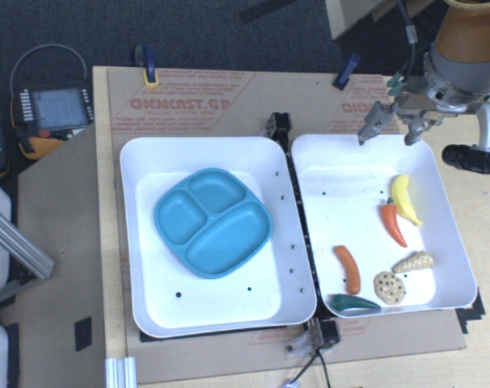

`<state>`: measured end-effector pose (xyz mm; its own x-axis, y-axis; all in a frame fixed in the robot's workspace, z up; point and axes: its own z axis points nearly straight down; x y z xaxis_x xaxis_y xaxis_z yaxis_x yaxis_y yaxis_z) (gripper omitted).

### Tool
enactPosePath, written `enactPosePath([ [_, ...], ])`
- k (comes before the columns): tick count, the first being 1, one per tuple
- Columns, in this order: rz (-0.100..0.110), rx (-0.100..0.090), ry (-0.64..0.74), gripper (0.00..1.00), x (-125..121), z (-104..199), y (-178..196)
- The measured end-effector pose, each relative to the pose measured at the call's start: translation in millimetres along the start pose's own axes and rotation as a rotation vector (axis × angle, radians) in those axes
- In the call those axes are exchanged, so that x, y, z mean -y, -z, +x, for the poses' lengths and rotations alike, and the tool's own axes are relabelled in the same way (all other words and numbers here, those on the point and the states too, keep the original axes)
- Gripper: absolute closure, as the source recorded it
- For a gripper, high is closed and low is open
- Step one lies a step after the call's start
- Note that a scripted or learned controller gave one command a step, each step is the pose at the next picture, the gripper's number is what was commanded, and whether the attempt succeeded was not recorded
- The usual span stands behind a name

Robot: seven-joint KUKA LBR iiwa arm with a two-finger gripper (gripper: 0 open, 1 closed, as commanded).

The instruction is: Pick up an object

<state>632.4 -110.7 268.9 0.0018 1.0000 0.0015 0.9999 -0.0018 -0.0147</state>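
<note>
My gripper point(388, 131) hangs above the far edge of the right bin point(342, 176), its two grey fingers spread open with nothing between them. Below it in that bin lie a yellow banana point(403, 199), a red-orange chili pepper point(394, 222), an orange sausage point(348, 268), a round cookie point(388, 287), a beige bread-like piece point(413, 262) and a dark green pepper-like item point(354, 303). The banana is the nearest object to the gripper, sitting towards the front and slightly right of it.
The left bin point(140, 217) holds a blue divided plate point(213, 221). A black clamp point(278, 125) sits between the bins at the far edge. A pendant with a screen point(55, 107) lies off the bench to the left.
</note>
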Motion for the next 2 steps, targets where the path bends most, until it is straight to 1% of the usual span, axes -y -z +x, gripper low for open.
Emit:
enactPosePath([
  [1, -0.014, 0.001, 0.002, 0.00, -1.5, 0.5, 8.5],
  [2, -0.011, 0.001, 0.002, 0.00, -1.9, 5.1, -34.0],
])
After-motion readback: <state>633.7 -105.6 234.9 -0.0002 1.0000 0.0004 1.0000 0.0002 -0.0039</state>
